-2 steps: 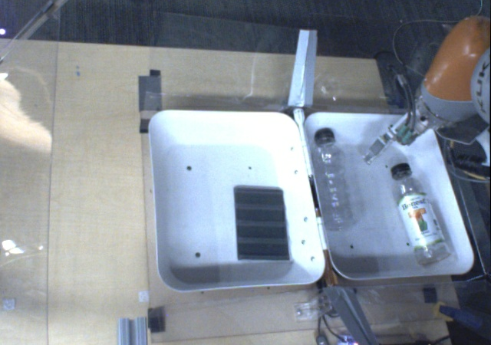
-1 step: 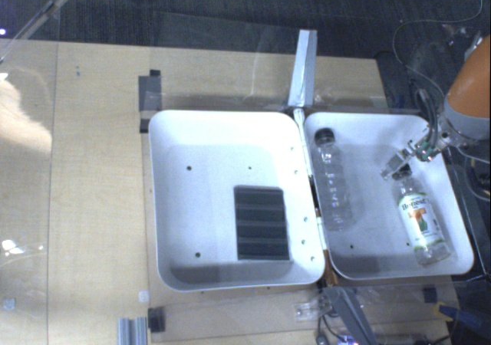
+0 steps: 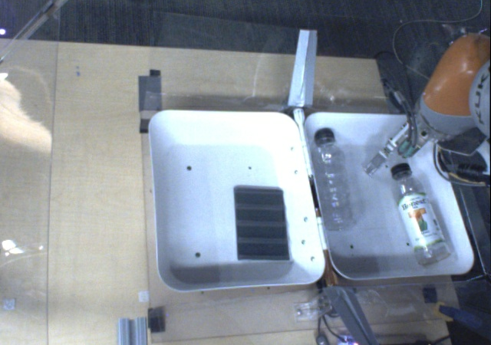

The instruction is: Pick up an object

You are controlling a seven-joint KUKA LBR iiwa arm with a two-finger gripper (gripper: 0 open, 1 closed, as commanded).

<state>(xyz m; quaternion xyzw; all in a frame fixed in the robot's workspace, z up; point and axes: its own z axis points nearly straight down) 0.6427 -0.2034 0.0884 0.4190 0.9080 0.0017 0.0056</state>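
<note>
Two clear plastic bottles lie in the right bin (image 3: pixel 360 263). One with a dark cap (image 3: pixel 331 179) rests along the bin's left wall. The other, with a green and orange label (image 3: pixel 419 217), lies near the right wall, cap pointing up-left. A black ribbed rectangular block (image 3: pixel 261 222) sits in the left bin (image 3: pixel 192 144). My gripper (image 3: pixel 381 158) hangs over the upper middle of the right bin, between the two bottles and just up-left of the labelled bottle's cap. Nothing shows in its grasp.
A metal divider post (image 3: pixel 303 67) rises at the back between the bins. Cables (image 3: pixel 460 167) trail at the right beside the arm's orange band (image 3: pixel 454 75). A transparent panel (image 3: pixel 31 144) covers the bench's left side.
</note>
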